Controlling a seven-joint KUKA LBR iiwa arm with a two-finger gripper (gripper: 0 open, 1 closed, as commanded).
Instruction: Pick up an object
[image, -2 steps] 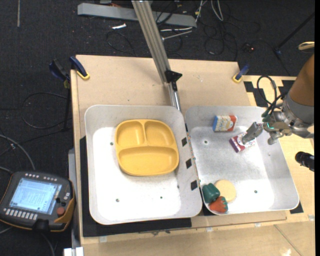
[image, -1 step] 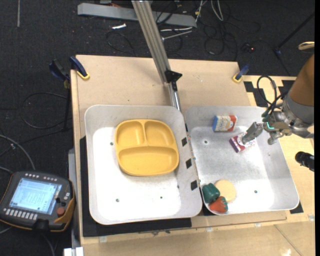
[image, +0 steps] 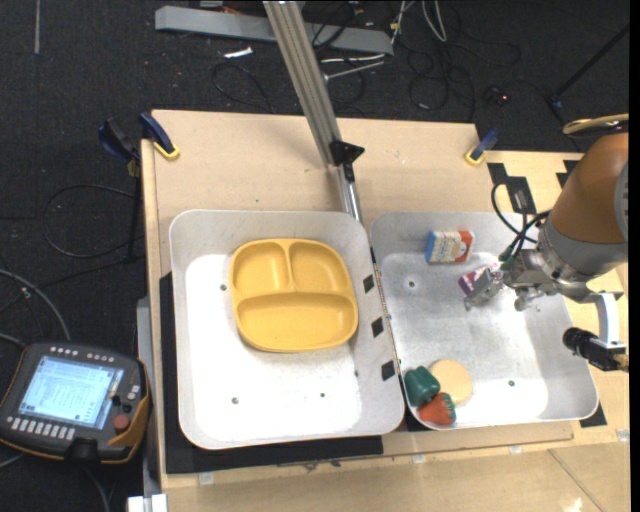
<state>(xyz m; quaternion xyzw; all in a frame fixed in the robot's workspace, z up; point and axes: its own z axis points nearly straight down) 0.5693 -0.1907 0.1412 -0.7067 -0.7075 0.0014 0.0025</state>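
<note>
My gripper (image: 487, 287) hangs over the right bin (image: 470, 330), toward its upper right part, and its fingers sit close around a small purple object (image: 469, 283). A small carton (image: 448, 246) with blue, white and orange sides lies at the bin's far side, just up and left of the gripper. At the bin's near left corner lie a green piece (image: 421, 381), a red piece (image: 437, 408) and a tan round disc (image: 453, 379), bunched together.
The left bin (image: 200, 390) holds a yellow divided tray (image: 294, 294). A metal pole (image: 310, 80) slants down to the gap between the bins. A teach pendant (image: 70, 400) lies on the floor at the left. Clamps sit at the bench's far corners.
</note>
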